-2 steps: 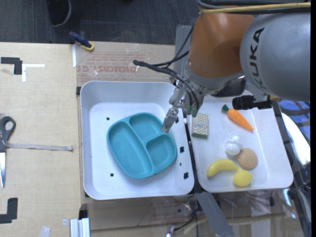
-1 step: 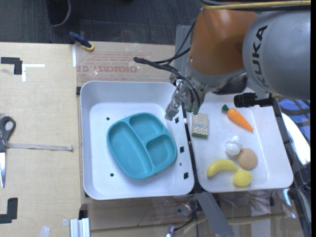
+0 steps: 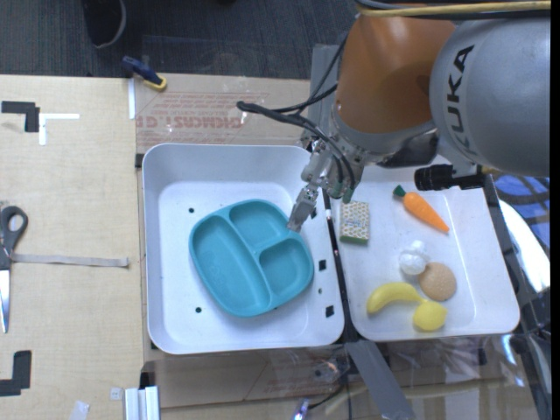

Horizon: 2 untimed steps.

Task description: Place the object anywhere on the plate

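A blue divided plate (image 3: pixel 249 256) lies in the left bin (image 3: pixel 166 191). My gripper (image 3: pixel 301 212) hangs over the plate's upper right rim, close to the wall between the two bins. I see nothing held in it. A green and white speckled block (image 3: pixel 354 221) lies in the right bin (image 3: pixel 490 313), just right of the gripper. Farther right lies a carrot (image 3: pixel 422 209).
The right bin also holds a white bulb (image 3: pixel 413 259), a brown round item (image 3: pixel 438 280), a banana (image 3: pixel 393 297) and a lemon (image 3: pixel 429 317). Scissors (image 3: pixel 9 252) lie on the bench at far left. The arm's grey and orange body (image 3: pixel 411 59) looms over the bins' back edge.
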Each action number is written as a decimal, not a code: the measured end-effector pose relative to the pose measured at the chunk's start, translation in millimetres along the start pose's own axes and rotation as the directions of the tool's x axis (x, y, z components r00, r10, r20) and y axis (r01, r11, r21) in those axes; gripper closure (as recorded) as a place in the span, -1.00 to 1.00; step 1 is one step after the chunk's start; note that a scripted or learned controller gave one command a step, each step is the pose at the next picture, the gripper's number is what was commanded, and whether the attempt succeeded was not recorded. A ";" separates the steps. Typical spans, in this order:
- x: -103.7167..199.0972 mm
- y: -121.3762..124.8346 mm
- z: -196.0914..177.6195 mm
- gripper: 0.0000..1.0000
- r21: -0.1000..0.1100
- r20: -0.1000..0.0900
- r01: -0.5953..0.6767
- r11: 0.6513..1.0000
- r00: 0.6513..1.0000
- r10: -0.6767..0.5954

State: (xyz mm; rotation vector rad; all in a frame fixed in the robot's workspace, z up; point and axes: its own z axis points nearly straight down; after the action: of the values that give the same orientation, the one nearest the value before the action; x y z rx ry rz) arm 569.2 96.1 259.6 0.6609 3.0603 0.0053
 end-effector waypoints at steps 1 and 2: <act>-1.0 0.5 -9.1 1.00 -0.002 0.002 0.001 1.000 1.000 -0.001; -1.0 0.5 -9.1 -1.00 -0.001 0.002 0.001 1.000 1.000 -0.001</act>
State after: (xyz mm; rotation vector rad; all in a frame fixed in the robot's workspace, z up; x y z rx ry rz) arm 570.3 96.1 268.8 0.6588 3.0586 0.0069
